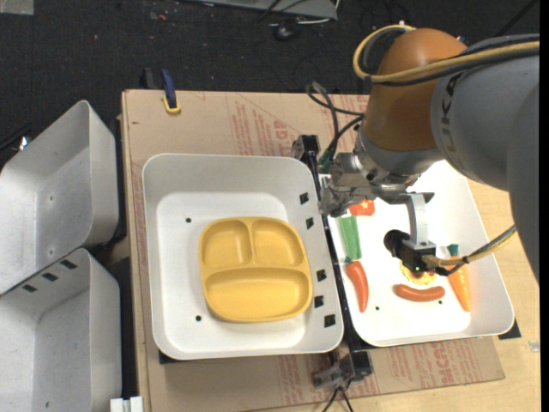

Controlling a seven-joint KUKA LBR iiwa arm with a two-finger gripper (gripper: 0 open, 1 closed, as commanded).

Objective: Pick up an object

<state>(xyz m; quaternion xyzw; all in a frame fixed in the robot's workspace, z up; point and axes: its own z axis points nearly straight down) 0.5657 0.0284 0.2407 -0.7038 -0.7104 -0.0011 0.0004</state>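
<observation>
My gripper [350, 197] hangs over the far left part of the right bin [489, 316], under the orange band of the arm. A small red-orange piece [365, 206] shows right at the gripper; whether it is held cannot be told. Just in front of the gripper lies a green stick-shaped toy [349, 237]. Nearer the front lie a red chili pepper [357, 285], a brown-red sausage [419, 293], an orange carrot [461, 289] and a small yellow piece [413, 271].
The left bin [167, 316] holds a yellow divided plate [255, 269]. The wall between the two bins runs close to the gripper's left side. Two white trays [51, 204] stand off the bench at the left.
</observation>
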